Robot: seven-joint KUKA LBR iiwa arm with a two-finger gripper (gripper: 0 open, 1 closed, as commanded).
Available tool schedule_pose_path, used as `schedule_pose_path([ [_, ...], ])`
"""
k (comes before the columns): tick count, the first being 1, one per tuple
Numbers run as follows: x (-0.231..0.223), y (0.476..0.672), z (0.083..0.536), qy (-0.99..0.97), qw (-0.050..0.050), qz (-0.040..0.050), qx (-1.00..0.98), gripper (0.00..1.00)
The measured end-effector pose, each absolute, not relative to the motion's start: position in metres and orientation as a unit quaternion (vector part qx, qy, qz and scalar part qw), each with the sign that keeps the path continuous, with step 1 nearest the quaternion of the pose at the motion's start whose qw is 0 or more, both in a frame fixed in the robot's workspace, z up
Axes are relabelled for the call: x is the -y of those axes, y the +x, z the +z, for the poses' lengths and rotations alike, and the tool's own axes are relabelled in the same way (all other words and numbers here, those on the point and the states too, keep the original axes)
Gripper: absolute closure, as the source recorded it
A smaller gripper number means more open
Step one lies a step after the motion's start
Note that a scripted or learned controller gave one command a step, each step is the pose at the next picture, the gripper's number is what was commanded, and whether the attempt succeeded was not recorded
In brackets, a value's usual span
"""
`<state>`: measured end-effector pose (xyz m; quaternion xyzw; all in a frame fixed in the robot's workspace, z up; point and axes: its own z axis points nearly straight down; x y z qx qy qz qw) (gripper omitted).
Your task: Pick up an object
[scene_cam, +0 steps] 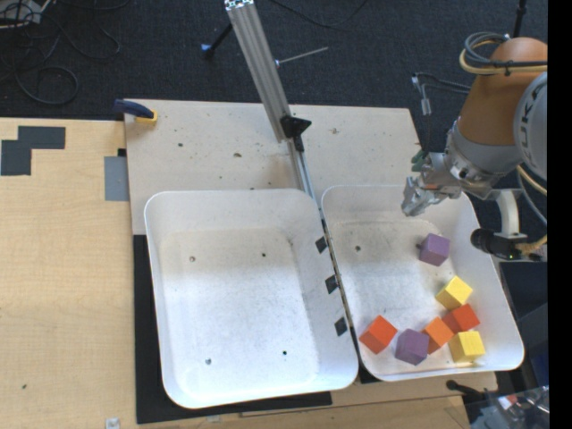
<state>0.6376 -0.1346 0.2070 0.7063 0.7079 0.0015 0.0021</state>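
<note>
The right bin (375, 231) holds several small blocks. A purple cube (434, 248) lies alone near its middle right. Toward the front right corner cluster a yellow block (455, 291), a red block (464, 317), an orange block (438, 332), another yellow block (467, 346), a purple block (412, 346) and an orange-red block (379, 333). My gripper (416, 200) hangs over the bin's back part, up and left of the lone purple cube, with nothing visible between its fingers.
The left bin (170, 239) sits beside the right one, with black clips along the shared rim. A slanted aluminium post (264, 70) rises behind the bins. A blue and yellow clamp (136, 110) lies at the bench's back left corner.
</note>
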Motion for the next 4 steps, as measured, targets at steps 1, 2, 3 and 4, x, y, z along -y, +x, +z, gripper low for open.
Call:
schedule_pose_path([
  [1,0.136,0.638,0.260,0.706,0.002,0.0012,-0.708,1.00],
  [2,0.086,0.637,0.251,0.706,-0.002,-0.0008,-0.708,1.00],
  [3,0.036,0.622,0.236,0.706,-0.003,-0.0011,-0.708,1.00],
  [4,-0.022,0.606,0.241,0.705,-0.003,-0.0008,-0.709,1.00],
])
